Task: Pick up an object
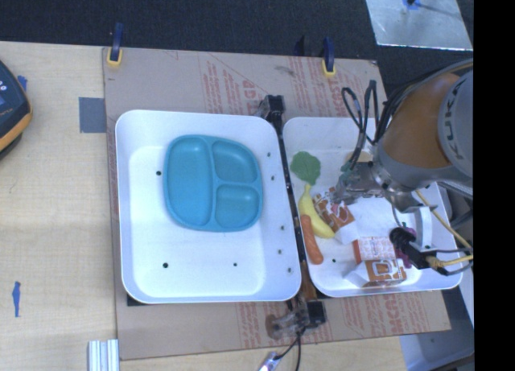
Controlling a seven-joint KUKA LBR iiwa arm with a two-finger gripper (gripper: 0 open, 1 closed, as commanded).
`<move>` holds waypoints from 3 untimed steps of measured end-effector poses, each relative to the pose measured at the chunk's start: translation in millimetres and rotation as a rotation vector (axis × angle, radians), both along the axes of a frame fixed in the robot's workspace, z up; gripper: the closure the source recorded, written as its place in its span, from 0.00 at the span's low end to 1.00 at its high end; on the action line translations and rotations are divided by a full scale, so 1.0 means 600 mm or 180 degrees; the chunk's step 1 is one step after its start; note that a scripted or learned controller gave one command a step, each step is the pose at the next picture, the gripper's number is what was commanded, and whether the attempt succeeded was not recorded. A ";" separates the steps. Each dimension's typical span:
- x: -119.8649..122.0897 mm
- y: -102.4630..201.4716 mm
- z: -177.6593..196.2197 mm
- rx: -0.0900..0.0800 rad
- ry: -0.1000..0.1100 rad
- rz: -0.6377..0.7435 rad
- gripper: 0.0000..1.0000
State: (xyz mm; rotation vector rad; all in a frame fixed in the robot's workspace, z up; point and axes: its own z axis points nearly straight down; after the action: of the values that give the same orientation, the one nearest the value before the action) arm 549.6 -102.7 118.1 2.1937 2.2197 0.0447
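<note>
Two white bins sit side by side on a cardboard sheet (241, 80) on the tabletop.

Left bin (137, 200): holds a blue divided plate (213, 183), lying flat toward the far half of the bin, apart from the walls.

Right bin (318, 129): holds the loose items.
- Green leafy piece (306, 166) near the bin's far-left corner.
- Banana (315, 215) just below it, along the left wall, tilted.
- Orange carrot-like stick (311, 241) beside the banana, nearer the front, close to the left wall.
- Red-and-white snack packet (336, 208) just right of the banana, touching or nearly touching it.
- Small red-and-white box (373, 249) near the bin's front right, with a brown-and-white carton (385, 273) right behind it at the front edge.

Arm (426, 132) comes in from the right edge of the tabletop, its orange band over the right bin's far-right part. Pincer (352, 187) is low over the middle of the right bin, just above and right of the snack packet. Finger spread can't be read at this angle; cannot tell if anything is gripped. No item visibly between the fingers.

Black cables (362, 112) loop over the far edge of the right bin. A yellow-and-black device (12, 116) sits at the tabletop's left edge, well apart from the bins.
</note>
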 end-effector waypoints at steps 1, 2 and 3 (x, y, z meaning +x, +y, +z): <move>-0.001 -0.001 0.000 -0.0005 0.0003 -0.0002 0.00; -0.021 0.005 -0.023 -0.0035 -0.0010 -0.0035 0.00; -0.017 0.012 0.000 -0.0003 -0.0005 -0.0011 1.00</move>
State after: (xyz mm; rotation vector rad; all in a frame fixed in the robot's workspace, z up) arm 539.3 -95.6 118.1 2.1963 2.2145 0.0454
